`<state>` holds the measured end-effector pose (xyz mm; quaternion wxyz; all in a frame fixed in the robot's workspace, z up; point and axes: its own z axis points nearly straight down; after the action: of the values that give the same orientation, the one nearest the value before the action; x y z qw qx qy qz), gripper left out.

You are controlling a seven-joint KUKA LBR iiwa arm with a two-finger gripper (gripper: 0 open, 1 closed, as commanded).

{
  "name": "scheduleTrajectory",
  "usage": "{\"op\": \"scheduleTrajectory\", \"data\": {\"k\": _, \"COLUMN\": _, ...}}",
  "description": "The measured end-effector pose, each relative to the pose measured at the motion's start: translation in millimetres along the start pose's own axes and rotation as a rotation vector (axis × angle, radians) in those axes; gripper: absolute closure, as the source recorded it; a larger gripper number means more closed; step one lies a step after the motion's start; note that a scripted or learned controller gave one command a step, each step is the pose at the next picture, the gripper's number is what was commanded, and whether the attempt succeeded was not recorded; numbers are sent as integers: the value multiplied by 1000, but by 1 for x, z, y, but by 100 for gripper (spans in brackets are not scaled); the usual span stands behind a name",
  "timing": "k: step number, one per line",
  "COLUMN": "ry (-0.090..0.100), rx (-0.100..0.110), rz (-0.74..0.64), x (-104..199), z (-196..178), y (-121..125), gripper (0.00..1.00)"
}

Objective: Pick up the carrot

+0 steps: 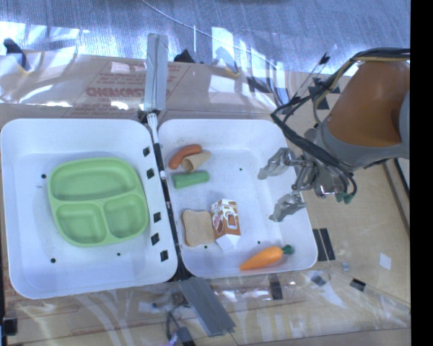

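Currently, notes from beside the bench:

Gripper: the gripper (281, 187) is hanging over the right bin (239, 131), toward its right wall, fingers spread wide and pinching nothing.

Carrot: the carrot (262, 259) is lying on the floor of the right bin, close to the near rim and toward the near-right corner, green top pointing right.

Key relation: the carrot is sitting nearer to me than the gripper and slightly to its left, apart from both fingers. Its long axis is running mostly left-right, rising a little toward the far side at the green end. The finger gap looks to be lying roughly across that axis, so I am judging the grasp to need mainly a shift toward the near rim and a descent.

Risk: the near wall is sitting just beside the carrot; a finger may be catching it.

Neighbours: a small carton (226, 223) and a bread slice (198, 227) are lying left of the carrot; a sausage (185, 155) and a green piece (190, 179) farther off.

Left bin: the left bin (29, 265) is holding a green divided plate (97, 200).

Surface: white bins on a bench (390, 265) with clear plastic sheeting.
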<state>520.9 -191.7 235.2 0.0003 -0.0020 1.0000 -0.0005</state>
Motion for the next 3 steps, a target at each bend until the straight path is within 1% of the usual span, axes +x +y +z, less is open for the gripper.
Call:
{"op": "scheduleTrajectory", "data": {"k": 1, "ry": -3, "rx": -1, "rz": -131, "x": 34, "z": 122, "y": -12, "gripper": 0}}
{"op": "scheduleTrajectory", "data": {"k": 2, "ry": -21, "rx": -4, "rz": -597, "x": 25, "z": 137, "y": -6, "gripper": 0}}
{"op": "scheduleTrajectory", "data": {"k": 3, "ry": -6, "rx": 3, "rz": -1233, "x": 30, "z": 142, "y": -15, "gripper": 0}}
